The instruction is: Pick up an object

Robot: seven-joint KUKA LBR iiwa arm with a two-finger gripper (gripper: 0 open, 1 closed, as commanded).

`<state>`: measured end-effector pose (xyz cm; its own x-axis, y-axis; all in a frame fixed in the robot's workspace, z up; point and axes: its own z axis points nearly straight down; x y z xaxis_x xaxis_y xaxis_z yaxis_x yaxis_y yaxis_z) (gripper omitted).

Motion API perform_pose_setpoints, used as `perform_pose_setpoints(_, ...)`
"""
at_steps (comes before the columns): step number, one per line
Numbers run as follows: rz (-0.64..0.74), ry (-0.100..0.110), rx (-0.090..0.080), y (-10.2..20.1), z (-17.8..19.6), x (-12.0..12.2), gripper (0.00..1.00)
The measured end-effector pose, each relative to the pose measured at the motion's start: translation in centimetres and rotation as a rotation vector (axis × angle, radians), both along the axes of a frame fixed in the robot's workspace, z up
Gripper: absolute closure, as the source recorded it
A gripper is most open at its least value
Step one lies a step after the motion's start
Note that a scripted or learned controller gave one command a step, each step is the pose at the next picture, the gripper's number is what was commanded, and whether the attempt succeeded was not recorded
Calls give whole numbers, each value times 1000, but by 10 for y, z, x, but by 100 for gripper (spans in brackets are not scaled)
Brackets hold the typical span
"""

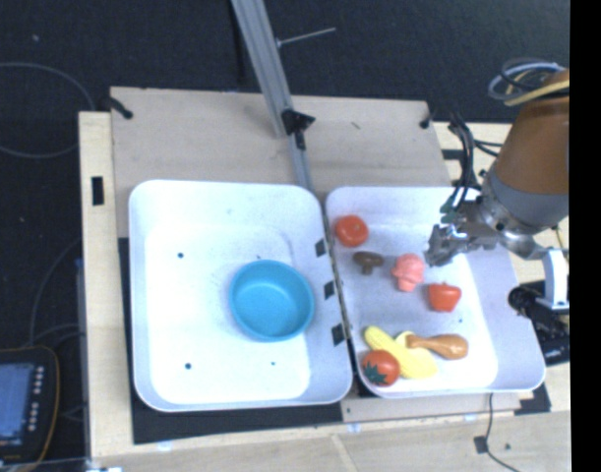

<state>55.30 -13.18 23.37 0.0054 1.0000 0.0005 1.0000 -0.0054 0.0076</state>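
Grey arm's hand [441,247] hovers over right white bin [497,362], just beside pink plastic toy [409,271]; finger spread indiscernible, blurred. Arm cut off at right. Red pepper-like toy [444,296] lies nearby.

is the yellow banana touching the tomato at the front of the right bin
Touching: the camera view shows the banana lying against the tomato, no gap between them.

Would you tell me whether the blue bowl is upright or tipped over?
Upright: the blue bowl shows its open mouth and inside, sitting in the left bin.
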Motion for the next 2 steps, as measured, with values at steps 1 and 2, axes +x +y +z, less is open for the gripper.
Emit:
perform_pose_setpoints(1,10,0,0,-1,56,2,100)
perform_pose_setpoints(2,14,2,-1,50,60,6,100)
